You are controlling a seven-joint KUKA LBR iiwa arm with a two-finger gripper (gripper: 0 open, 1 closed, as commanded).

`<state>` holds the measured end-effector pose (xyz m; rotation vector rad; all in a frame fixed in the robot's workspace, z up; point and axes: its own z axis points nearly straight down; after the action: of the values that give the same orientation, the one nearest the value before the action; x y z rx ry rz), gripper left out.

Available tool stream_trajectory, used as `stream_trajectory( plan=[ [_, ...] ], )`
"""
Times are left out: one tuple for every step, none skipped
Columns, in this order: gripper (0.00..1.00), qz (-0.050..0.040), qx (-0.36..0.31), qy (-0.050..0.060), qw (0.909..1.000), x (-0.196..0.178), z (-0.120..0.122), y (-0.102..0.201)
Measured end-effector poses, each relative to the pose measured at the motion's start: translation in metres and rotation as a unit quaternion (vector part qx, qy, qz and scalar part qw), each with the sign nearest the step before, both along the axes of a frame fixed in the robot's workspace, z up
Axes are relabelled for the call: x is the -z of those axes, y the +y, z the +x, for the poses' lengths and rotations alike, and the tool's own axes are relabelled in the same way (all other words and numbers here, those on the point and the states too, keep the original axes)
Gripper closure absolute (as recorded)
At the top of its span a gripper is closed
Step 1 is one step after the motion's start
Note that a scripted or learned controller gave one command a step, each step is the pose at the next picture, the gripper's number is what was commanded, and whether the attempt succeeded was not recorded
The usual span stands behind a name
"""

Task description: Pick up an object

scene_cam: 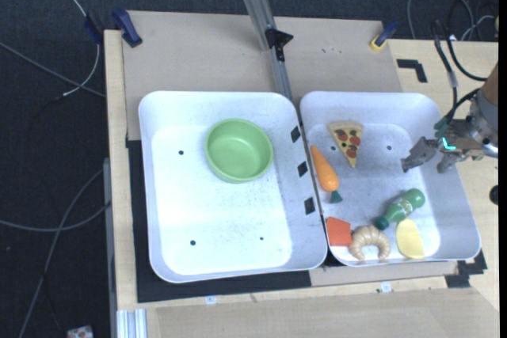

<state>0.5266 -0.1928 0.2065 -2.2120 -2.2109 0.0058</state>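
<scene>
The right bin [444,111] holds a pizza slice [347,140], a carrot [323,169], a green bottle [400,208], a yellow piece [409,240], a croissant [371,241] and a red block [338,231]. My gripper [428,161] hovers over the right side of this bin, above bare floor, up and right of the green bottle. Its two dark fingers [413,161] are spread apart, open, with nothing between them. In the left bin [162,194] sits a green bowl [239,149].
A metal rail [257,0] runs down from the top to the gap between the bins. Cables [447,51] lie at the upper right beside the arm. Blue and yellow clamps [125,28] hold the board's back corners.
</scene>
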Motion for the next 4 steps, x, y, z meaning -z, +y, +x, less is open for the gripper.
stream_trajectory(
  plan=[
    [0.00, -0.0007, 0.000, -0.003, 1.0000, -0.003, 0.001, 0.000],
    [0.00, 0.0001, 0.000, 0.000, 1.0000, 0.060, -0.002, 0.004],
    [0.00, -0.0003, 0.000, 0.000, 1.0000, 0.114, -0.004, 0.005],
    [1.00, -0.0010, 0.000, -0.005, 1.0000, 0.098, -0.002, 0.005]
  ],
)
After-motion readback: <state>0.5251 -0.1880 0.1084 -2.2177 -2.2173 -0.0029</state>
